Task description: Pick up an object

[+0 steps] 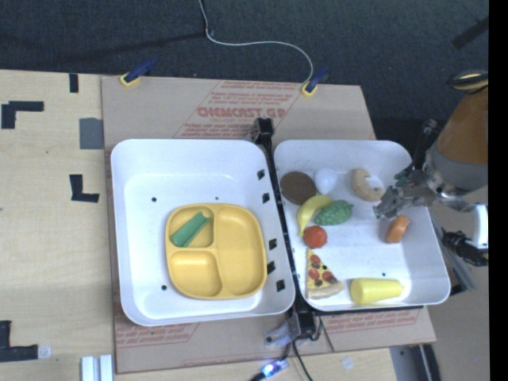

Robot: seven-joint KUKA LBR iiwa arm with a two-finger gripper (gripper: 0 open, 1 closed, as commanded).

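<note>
Fingers (390,205): hanging over the right bin's (421,292) far right edge; how wide, cannot tell.
Carrot (397,228): lying just below them.
Risk: descending off-centre, nudging carrot against the wall.

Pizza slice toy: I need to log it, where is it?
The triangular pizza slice toy lies in the right white bin, near its front left corner, below the red tomato and left of the yellow block.

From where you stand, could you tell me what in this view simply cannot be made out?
- Gripper, camera view: too small and blurred to read its fingers.
- Orange piece below it: too small to identify.
- Arm: cut off by the right edge.
- Banana: partly covered by the green leafy piece.
</note>
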